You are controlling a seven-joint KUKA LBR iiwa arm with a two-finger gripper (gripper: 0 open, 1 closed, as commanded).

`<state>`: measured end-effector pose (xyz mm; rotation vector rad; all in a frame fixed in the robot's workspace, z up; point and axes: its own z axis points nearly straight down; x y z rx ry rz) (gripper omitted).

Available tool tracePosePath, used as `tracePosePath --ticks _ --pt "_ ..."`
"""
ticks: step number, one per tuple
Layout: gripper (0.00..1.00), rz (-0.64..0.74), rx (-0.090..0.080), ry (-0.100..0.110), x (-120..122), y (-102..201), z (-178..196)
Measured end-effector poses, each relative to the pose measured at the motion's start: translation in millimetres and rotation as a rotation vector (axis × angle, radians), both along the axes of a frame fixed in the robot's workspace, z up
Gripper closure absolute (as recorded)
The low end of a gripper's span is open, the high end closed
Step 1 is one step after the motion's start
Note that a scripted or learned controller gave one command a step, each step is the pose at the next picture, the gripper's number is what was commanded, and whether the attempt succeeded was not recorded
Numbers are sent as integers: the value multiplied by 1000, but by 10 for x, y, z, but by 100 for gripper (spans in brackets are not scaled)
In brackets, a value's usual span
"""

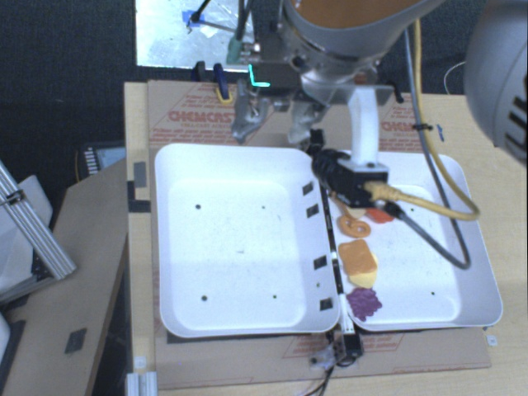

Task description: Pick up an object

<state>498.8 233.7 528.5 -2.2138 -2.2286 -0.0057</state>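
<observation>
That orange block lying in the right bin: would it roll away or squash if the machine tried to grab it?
The orange block looks flat-sided and chunky, so it would probably sit still or slide rather than roll. Its soft-looking rounded corners hint at foam or plastic toy food, likely light and perhaps slightly squashy. The purple cluster lies close, so a push might nudge that too.

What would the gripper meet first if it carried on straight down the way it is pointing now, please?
Probably the back rim of the left bin or the cardboard just behind it. The gripper hangs over that edge, and depth is hard to judge from this slanted view.
</observation>
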Motion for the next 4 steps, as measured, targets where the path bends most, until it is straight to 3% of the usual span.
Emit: tracePosePath --ticks 1,2,3,4 --pt "0 -14 -4 -2 350 -906 70" --pt "100 -1 -1 -3 337 -851 182" --pt "100 5 -1 3 172 -103 -7" --pt "0 -4 -2 1 186 -148 3"
